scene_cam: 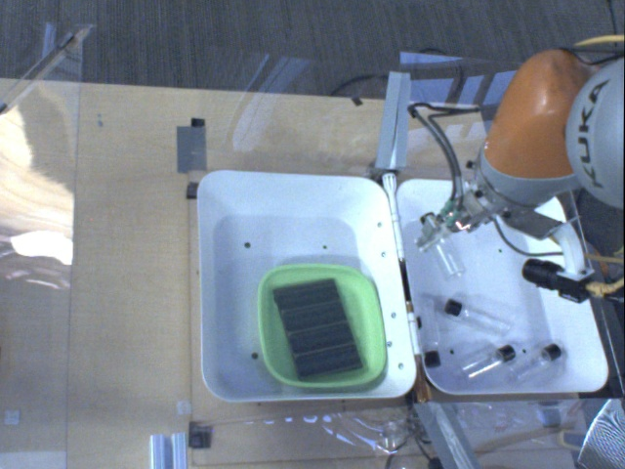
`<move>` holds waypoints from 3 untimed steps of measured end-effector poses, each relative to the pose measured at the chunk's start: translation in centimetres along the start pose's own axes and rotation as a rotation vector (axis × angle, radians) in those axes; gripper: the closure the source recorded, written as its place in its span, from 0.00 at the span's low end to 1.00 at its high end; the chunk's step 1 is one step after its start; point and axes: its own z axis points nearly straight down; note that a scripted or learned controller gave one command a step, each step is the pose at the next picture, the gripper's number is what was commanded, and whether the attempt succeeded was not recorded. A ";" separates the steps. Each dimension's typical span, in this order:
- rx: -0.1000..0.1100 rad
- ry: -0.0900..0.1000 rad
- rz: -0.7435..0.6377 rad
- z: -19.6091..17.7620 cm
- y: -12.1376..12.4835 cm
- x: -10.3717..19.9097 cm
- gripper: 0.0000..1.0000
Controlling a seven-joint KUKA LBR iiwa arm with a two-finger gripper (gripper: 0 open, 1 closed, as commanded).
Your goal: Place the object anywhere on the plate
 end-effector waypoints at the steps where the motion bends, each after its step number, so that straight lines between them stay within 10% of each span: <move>1: 0.001 0.001 -0.188 2.4 -5.1 3.4 1.00; 2: -0.003 -0.002 -0.352 -0.4 -4.1 5.9 1.00; 3: -0.001 -0.001 -0.426 2.3 -4.2 2.2 1.00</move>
